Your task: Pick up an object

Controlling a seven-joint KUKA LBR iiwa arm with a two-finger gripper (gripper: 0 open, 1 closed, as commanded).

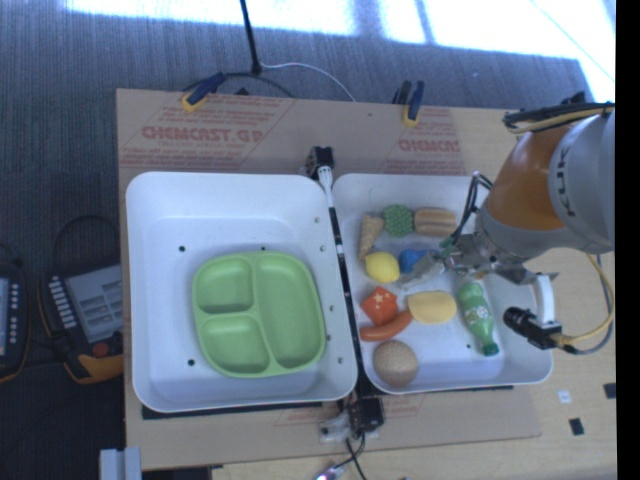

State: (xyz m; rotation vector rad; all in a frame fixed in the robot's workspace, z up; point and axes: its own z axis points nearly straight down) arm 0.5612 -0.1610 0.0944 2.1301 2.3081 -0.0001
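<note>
at the near edge of the right shallow white bin [520, 373], a tan rounded potato-like toy [396, 362]; just at its 12 o'clock, a red chilli-shaped piece [386, 328] lying flat, touching an orange-red block with a pale mark [379, 304]

at 3 o'clock of that block, a yellow oval plastic toy [432, 307]; further toward 3 o'clock, a green plastic bottle with a white label [478, 318], lying slanted, cap end toward 5 o'clock

at 12 o'clock of the orange-red block, a yellow lemon-like ball [382, 267], with a small blue ball [411, 260] just beside it at 3 o'clock

two-finger gripper [441, 261] low over the middle of the right bin, just at 3 o'clock of the blue ball and 12 o'clock of the yellow oval; cannot tell how it is set, nothing seen gripped

grey arm with orange band [540, 193] reaching in from 3 o'clock, black cable end [530, 328] hanging near the bottle

toward the far wall, a beige cone [370, 233], a green knobbly round toy [398, 220] and a tan hot-dog bun shape [435, 220] in a row

in the left shallow white bin [150, 218], a light green divided plastic plate [260, 313] with three compartments, well apart from the gripper

beyond both bins, brown printed cardboard [200, 133] held by a yellow-and-blue clamp [203, 90] at 11 o'clock and another clamp [409, 101] at 12 o'clock
</note>
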